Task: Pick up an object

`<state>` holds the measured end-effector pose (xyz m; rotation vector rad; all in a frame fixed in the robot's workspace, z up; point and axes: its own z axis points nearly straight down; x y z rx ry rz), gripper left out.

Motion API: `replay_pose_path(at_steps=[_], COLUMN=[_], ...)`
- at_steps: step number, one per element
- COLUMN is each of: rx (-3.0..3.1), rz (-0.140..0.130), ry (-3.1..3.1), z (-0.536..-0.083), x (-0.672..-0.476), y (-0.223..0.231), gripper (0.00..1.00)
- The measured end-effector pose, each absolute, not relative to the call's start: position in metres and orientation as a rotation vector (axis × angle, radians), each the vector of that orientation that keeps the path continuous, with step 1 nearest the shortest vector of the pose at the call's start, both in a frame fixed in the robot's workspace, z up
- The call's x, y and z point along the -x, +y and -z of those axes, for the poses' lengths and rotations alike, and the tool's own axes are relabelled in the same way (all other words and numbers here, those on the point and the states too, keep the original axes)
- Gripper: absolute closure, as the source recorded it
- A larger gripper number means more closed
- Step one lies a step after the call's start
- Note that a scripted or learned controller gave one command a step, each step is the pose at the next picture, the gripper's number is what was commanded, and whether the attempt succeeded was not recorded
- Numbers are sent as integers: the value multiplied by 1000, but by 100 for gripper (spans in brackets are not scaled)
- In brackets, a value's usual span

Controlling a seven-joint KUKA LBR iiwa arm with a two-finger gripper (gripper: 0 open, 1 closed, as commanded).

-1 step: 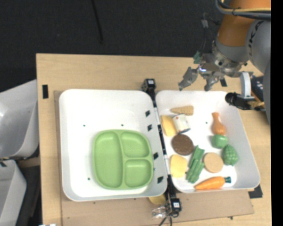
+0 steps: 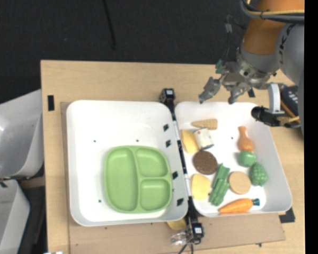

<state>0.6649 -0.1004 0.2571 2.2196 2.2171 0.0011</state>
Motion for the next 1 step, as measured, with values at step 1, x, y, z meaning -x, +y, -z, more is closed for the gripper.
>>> replay_pose_path(at_steps=[1], rx=[-2216], rz=[3], ry=[2232], z=[-229], x=[-620], y=[-8], gripper=[0])
